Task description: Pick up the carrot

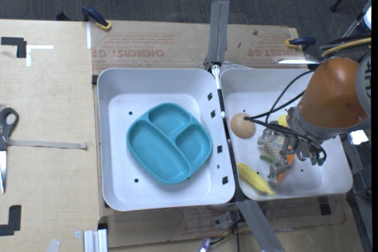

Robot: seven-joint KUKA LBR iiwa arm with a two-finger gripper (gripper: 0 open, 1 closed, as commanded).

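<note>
carrot [284,169]: orange bit in right bin [248,82], near side, at the gripper's tip | gripper [277,167]: pointing down over it, grip state cannot tell | arm [331,94]: reaching in from right, wrist bent downward | banana [255,179]: just left of carrot

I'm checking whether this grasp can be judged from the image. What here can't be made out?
- Orange carrot, camera view: mostly hidden under the gripper; just a sliver shows.
- Gripper's grasp: too cluttered by cables to tell.
- Small yellow item by the grey arm: partly covered by the arm.
- Yellow banana and tan round ball: clear.
</note>
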